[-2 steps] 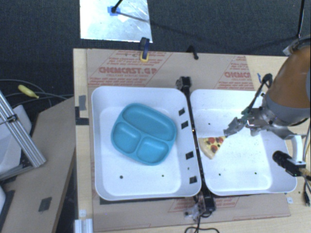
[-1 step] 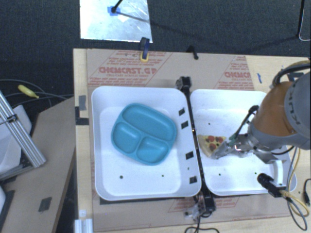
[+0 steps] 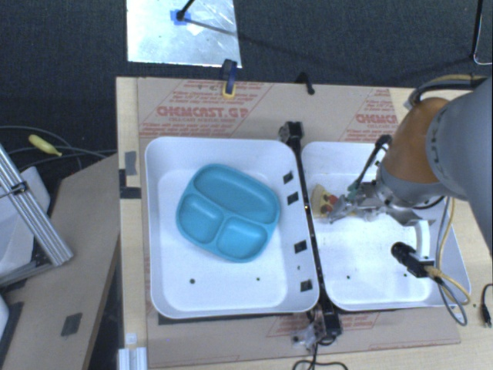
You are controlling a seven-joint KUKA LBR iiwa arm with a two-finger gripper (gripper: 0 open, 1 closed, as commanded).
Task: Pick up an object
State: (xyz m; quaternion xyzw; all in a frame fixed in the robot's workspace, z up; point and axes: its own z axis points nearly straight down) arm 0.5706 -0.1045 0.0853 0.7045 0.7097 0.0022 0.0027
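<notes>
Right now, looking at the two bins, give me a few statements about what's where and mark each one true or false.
1. A blue divided plate lies in the left bin. True.
2. The plate has three compartments. True.
3. The gripper is over the left bin. False: it is in the right bin, near its left wall.
4. A small object lies in the right bin beside the gripper. True.
5. The arm reaches in from the left of the view. False: it comes from the right.
</notes>
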